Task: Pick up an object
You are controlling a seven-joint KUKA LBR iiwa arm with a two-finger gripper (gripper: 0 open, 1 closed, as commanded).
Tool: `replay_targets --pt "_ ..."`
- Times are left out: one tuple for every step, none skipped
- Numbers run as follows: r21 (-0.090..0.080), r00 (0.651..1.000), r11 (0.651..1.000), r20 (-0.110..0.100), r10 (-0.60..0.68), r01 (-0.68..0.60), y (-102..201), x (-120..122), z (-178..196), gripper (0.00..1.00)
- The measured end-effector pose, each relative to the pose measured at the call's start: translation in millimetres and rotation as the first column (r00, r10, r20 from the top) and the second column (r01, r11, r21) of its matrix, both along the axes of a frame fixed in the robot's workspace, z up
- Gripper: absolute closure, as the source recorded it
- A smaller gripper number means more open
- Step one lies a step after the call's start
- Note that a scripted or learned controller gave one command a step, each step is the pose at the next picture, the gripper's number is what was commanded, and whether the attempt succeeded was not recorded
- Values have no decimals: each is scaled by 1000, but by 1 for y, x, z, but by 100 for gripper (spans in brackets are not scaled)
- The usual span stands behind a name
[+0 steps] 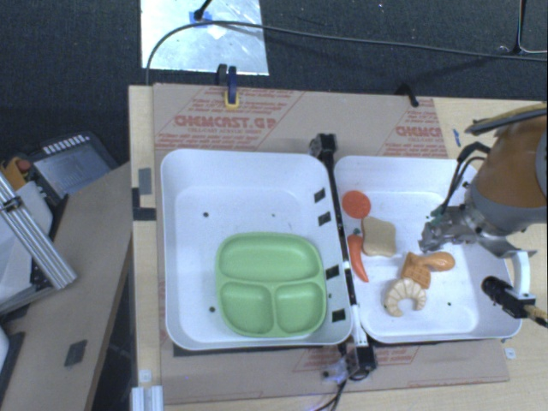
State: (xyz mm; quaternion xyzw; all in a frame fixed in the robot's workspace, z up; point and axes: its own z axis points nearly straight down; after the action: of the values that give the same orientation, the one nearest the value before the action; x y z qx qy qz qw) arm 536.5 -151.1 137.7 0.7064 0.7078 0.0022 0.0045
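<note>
The right bin (462, 324) holds several food toys: a round orange-red slice (356, 204), a tan bread piece (379, 236), a red chili (357, 258), an orange piece (426, 265) and a pale croissant-like shrimp (404, 295). My gripper (438, 233) hangs over the right part of this bin, just above and right of the orange piece, apart from the bread. Nothing shows between its tips.
The left bin (188, 187) carries a green three-compartment plate (271, 282). A black divider clip strip (334, 229) runs between the bins. The arm's orange band (514, 169) leans in from the right, over the right bin's edge. Cardboard (257, 118) lies under both bins.
</note>
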Motion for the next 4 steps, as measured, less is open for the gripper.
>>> replay_targets --pt "1 1000 1000 -2 1 -1 -9 4 60 100" --pt "0 1000 1000 -1 1 -1 -13 1 124 100" --pt "2 1000 1000 -4 2 -2 -14 2 159 100" --pt "4 1000 1000 -7 7 -7 35 28 140 100"
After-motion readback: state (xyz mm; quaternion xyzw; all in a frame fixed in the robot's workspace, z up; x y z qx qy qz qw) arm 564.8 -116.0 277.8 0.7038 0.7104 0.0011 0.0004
